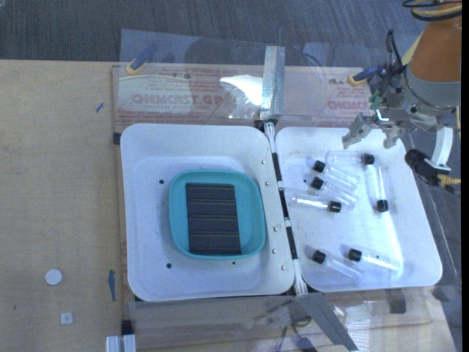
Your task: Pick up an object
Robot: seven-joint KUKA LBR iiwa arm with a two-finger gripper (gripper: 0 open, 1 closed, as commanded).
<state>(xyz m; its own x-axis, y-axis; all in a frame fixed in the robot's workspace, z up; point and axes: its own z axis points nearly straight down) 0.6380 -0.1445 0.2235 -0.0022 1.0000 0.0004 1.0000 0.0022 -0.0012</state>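
Several clear plastic vials with black caps lie scattered in the right bin [414, 222]. One vial [377, 185] lies lengthwise near the bin's upper right, another vial [315, 204] lies across the left side, and a third vial [374, 257] rests near the front. My gripper [371, 138] hangs over the bin's far right corner, above the vials and apart from them. Its two fingers are spread open with nothing between them.
The left bin [146, 160] holds a teal tray [178, 196] with a dark ridged block [212, 218] in it. A clear plastic sheet and an upright metal post [273, 79] stand behind the bins. Tan bench surface spreads out to the left.
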